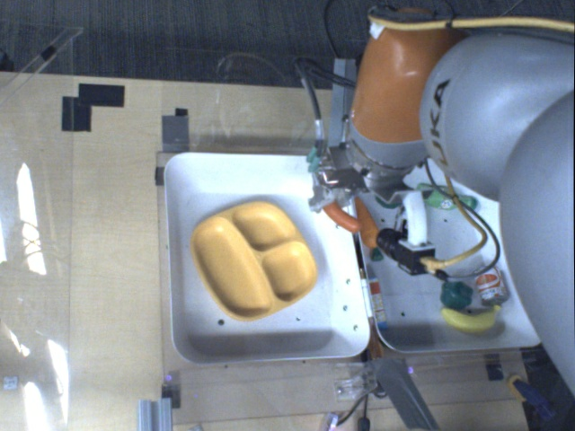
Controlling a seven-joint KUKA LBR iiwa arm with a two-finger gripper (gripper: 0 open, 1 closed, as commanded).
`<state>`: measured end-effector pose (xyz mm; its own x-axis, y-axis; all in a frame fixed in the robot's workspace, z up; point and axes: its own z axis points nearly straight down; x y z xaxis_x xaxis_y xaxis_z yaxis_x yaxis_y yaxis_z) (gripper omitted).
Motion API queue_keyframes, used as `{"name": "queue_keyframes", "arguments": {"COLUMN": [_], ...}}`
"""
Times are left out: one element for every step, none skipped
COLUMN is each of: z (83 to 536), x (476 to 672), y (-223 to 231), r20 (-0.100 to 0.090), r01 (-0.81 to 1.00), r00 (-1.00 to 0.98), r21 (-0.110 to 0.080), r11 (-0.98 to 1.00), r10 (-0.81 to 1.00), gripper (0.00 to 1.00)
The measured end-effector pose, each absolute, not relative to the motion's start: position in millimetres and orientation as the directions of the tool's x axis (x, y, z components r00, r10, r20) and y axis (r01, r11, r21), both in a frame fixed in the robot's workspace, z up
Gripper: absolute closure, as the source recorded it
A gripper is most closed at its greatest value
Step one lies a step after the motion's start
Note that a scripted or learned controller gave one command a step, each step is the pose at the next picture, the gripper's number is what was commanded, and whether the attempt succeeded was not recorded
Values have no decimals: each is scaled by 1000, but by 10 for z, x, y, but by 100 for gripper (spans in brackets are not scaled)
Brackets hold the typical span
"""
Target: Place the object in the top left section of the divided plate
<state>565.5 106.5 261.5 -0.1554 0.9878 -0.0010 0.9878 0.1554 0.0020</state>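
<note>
A single fixed camera looks down on my bench from above, at a slant. The shallow white left bin sits near centre frame, fully seen at moderate range. Right of it, my grey arm with its orange band enters large and close to the lens. Beyond the bin's far rim lies dark floor.

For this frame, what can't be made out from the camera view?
- End effector: fingers partly masked by the wrist and cables, so its state is unclear.
- Orange carrot-like object: whether it is gripped or just lying under the end effector.
- Right bin: mostly covered by the arm.
- Small can: label too small.
</note>
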Motion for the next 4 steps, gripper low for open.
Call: {"name": "queue_keyframes", "arguments": {"z": [1930,1508,1478,1833], "x": [5256,5555,5333,5021], "y": [1439,1167,1221,1035], "r20": [0,0,0,0], "r01": [992,998,1000,999], "r00": [-122,61,-9,-49], "r21": [-1,-1,-2,-1], "r11": [122,-61,9,49], "r10": [992,998,1000,999], "gripper": [100,100,100,100]}}
